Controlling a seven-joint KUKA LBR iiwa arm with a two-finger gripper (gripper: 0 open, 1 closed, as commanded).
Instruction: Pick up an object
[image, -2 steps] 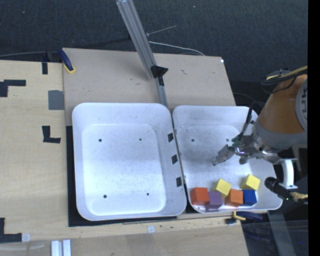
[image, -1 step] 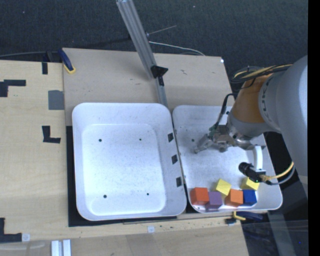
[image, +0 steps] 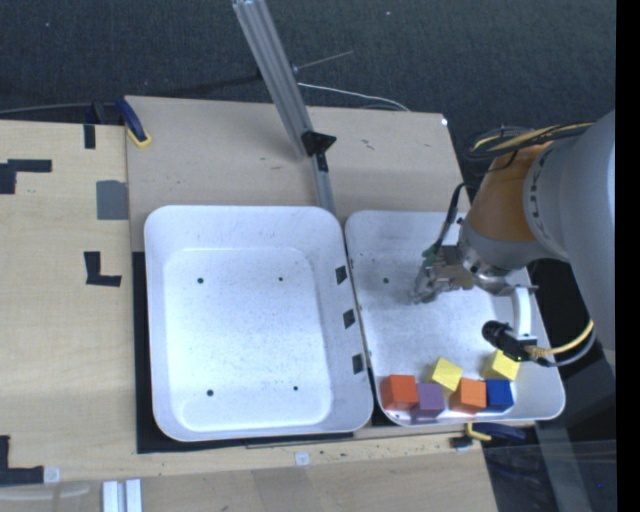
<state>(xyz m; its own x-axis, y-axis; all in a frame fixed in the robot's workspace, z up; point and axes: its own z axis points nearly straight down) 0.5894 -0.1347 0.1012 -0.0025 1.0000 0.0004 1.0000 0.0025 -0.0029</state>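
Several small blocks lie along the near edge of the right bin (image: 390, 250): a red-orange block (image: 401, 389), a purple block (image: 430, 399), a yellow block (image: 446, 374), an orange block (image: 470, 394), a blue block (image: 499, 394) and a second yellow block (image: 506, 365). My gripper (image: 428, 283) hangs low over the middle of the right bin, well behind the blocks and apart from them. The grey arm with its orange band (image: 500, 205) reaches in from the right.
The left bin (image: 160, 240) lies beside the right one, with black clips (image: 348, 318) along their shared rims. A slanted metal pole (image: 285, 85) rises behind the bins. A black cable fitting (image: 505, 340) sits above the right bin's right rim.
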